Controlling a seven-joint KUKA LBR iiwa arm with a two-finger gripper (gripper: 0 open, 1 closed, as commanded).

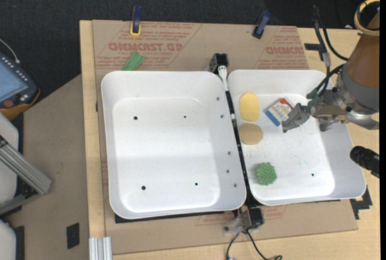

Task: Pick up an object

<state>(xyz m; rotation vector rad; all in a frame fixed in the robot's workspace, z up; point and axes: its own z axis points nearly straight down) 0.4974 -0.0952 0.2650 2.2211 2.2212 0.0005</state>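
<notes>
Bench: two white bins side by side.
Right bin [344, 186]: holds all objects.
Gripper [294, 117]: finger state cannot be determined.
Small box [278, 112]: touching gripper's left side.
Yellow object [249, 106]: further left.

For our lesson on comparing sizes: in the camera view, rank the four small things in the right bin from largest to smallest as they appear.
1. Yellow oval, largest.
2. Small box, partly hidden by the arm, so this place is unsure.
3 and 4. Tan round piece and green bumpy ball look about alike; I would not rank them.
</notes>
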